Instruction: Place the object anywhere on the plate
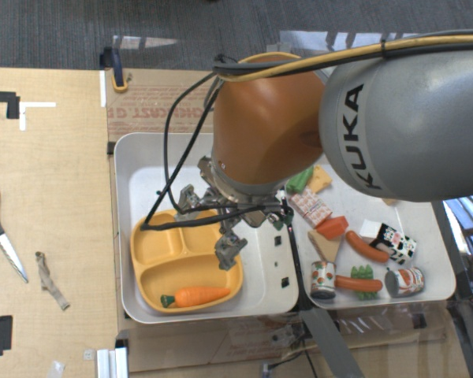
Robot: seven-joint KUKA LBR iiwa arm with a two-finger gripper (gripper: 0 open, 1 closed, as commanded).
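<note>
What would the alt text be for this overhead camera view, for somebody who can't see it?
A grey and orange robot arm reaches over the left white bin, its claw above a yellow divided plate with a toy carrot lying in the near compartment. The right bin holds assorted toy foods, including a sausage.

Arm (402,116): thick grey link entering from 3 o'clock, running toward the centre of the view.
Orange band (264,124): large rounded section at the link's 9 o'clock end, facing the camera.
Wrist (236,181): grey ring at the band's 6 o'clock edge, pointing down.
Cables (173,156): black lines looping from the band's 12 o'clock side round to 8 o'clock of the wrist; a yellow one runs along the link's top.
Gripper (229,250): hangs at 6 o'clock from the wrist; finger state unclear.
</note>
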